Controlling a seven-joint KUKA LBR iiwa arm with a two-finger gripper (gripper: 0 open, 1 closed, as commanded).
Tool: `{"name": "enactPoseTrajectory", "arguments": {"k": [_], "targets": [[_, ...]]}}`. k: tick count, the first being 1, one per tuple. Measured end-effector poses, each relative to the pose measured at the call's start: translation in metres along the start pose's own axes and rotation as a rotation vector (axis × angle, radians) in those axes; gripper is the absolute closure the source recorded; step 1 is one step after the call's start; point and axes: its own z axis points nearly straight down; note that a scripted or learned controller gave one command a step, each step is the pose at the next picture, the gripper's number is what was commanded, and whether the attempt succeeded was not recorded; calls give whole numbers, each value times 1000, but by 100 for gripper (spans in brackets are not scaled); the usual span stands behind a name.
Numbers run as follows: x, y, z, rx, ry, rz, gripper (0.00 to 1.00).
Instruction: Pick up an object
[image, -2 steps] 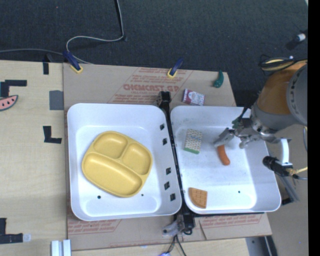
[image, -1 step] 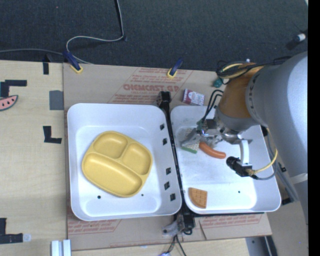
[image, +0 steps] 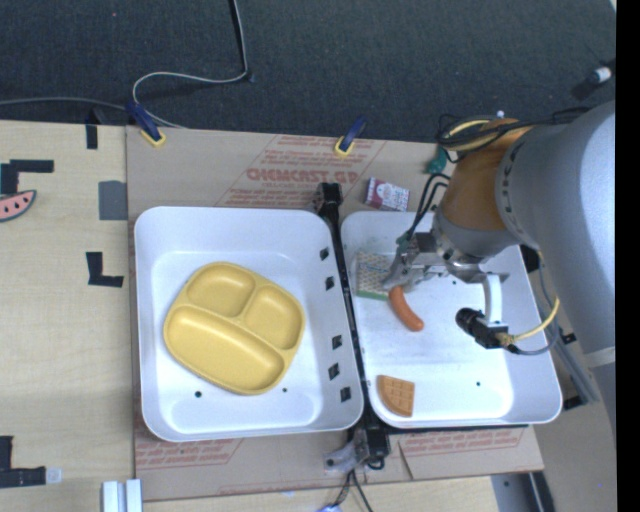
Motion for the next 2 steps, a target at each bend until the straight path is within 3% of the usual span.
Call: {"name": "enactPoseTrajectory", "arguments": {"k": [1,2], "targets": [[72,-32,-84,14,2,-1,100],[146,-99,-159,15,2,-1,100]]}}
